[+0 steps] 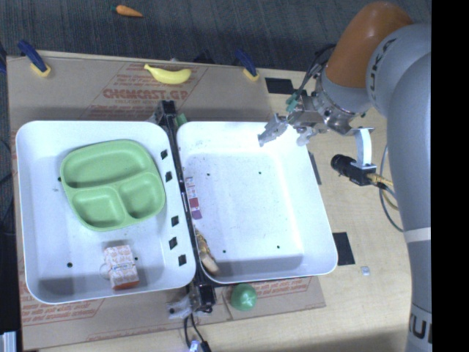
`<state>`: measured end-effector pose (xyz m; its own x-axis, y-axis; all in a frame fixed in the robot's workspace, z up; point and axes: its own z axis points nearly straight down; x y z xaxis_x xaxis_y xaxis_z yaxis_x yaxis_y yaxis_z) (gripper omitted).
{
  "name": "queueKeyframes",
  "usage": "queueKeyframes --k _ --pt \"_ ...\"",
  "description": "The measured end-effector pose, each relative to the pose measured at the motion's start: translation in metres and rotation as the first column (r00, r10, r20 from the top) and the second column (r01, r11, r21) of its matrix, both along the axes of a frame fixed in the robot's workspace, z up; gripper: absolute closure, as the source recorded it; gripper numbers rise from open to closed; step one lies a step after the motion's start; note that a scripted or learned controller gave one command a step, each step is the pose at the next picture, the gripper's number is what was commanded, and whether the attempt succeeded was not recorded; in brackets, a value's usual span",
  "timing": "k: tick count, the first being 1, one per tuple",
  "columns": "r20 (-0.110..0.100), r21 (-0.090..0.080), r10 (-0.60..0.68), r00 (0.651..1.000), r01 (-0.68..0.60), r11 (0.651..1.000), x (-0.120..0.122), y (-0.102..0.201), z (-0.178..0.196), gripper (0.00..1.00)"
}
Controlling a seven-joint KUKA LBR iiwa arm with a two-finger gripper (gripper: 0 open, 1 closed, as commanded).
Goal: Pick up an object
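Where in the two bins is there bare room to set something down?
The right bin floor is bare from its left wall to the tool. The left bin is crowded: green tray, small carton, with only edge strips free.

Arm [407, 160] cut off by the lower right edge. Gripper [282, 129] small and blurred at the right bin [315, 233] top rim; jaws' spread unreadable. Small carton [119, 265] label too tiny to read. Brown item [206, 257] half hidden between bins.

A yellow banana [168, 73] lies on the cardboard [220, 86] beyond the bins; a green ball [243, 297] sits near the front edge.
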<state>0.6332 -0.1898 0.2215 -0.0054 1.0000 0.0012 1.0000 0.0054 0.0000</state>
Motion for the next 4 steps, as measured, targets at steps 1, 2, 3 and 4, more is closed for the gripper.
queueKeyframes --k 1,2,3,4 --pt "-0.004 0.000 0.001 1.000 -0.001 1.000 0.023 0.031 -0.131 0.00" --pt "-0.002 -0.001 0.005 1.000 -0.005 1.000 0.024 0.031 -0.119 1.00" --pt "0.001 0.001 0.001 1.000 -0.001 1.000 0.015 0.102 -0.028 1.00" --pt "-0.002 0.000 0.000 1.000 0.000 1.000 0.015 0.101 -0.029 0.00"
